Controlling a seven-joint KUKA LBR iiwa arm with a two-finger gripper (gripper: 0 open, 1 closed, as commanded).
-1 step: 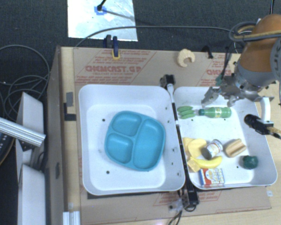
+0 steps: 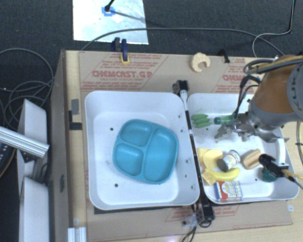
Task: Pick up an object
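Note:
My gripper hangs low over the upper middle of the right bin, with the grey arm reaching in from the right. Just left of it lies a green toy, and a second small green piece sits right at the gripper's upper edge. Below the gripper lie a yellow banana, a yellow wedge, a small tin can and a tan bread-like piece. A red and white box rests at the bin's front edge. Nothing is seen held.
The left bin holds a blue divided plate. A dark teal object lies at the right bin's lower right. A tan lump sits on the cardboard behind the bins. A divider rail runs between the bins.

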